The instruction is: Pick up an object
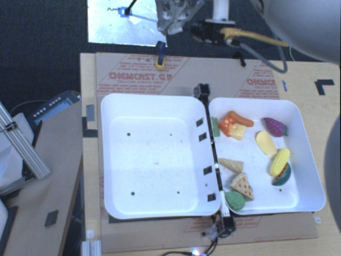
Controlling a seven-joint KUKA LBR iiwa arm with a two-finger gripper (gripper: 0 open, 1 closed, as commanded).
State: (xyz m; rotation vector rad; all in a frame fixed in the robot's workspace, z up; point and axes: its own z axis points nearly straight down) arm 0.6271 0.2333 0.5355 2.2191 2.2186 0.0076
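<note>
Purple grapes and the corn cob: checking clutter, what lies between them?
In the camera view, a pale yellow lemon lies between the grapes and the corn cob.

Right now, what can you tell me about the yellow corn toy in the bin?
The corn is a small yellow toy cob that looks like smooth plastic. It lies on its side, tilted, near the right wall of the right bin. Its lower end rests against a dark green piece. A pale yellow piece sits just above it, close or touching; I cannot tell which.

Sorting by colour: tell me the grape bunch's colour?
Purple grape bunch, clearest in the camera view.
</note>
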